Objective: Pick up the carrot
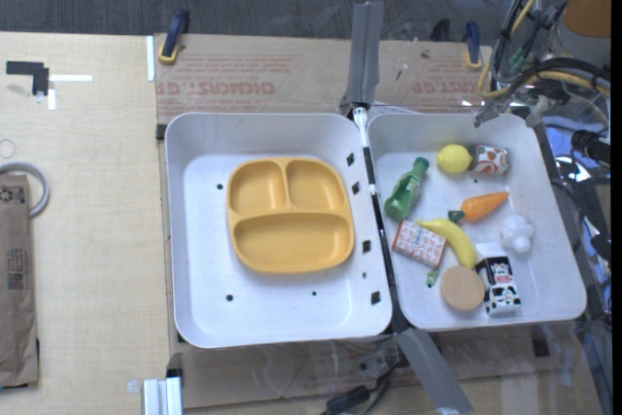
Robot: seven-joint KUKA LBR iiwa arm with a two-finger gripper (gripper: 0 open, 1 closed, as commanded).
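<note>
My gripper hangs over the right bin's far edge; whether it is open I cannot tell. The carrot lies in that bin, below the lemon, beside the banana. The yellow plate sits in the left bin.

Glossy plastic carrot; matt yellow plastic plate; smooth white bins.

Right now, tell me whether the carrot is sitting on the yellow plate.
No. The carrot lies in the right bin, beside the banana, while the yellow plate sits in the left bin.
</note>
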